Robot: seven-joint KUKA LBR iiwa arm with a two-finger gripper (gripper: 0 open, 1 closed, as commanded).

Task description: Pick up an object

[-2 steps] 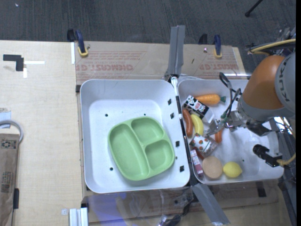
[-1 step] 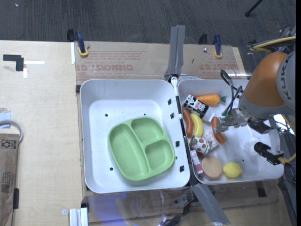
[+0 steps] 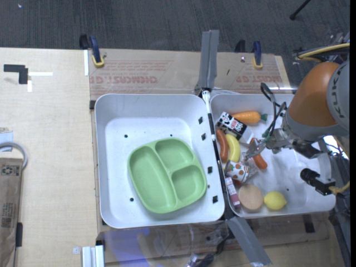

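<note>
The right bin (image 3: 300, 171) holds several toy foods. An orange carrot (image 3: 247, 116) lies at the back, next to a black-and-white carton (image 3: 231, 124). A yellow banana (image 3: 232, 147) and a red sausage (image 3: 222, 143) lie along the left wall. A small orange-red piece (image 3: 259, 161) sits mid-bin. My gripper (image 3: 261, 149) is low over that piece, reaching in from the right. A spotted can (image 3: 237, 172), a tan round piece (image 3: 251, 197) and a lemon (image 3: 275, 200) lie along the front.
The left bin (image 3: 111, 149) holds a green divided plate (image 3: 167, 174). A grey divider post (image 3: 209, 60) stands behind the two bins. Cardboard and clamps line the back edge. A brown paper bag (image 3: 10, 199) lies at the far left.
</note>
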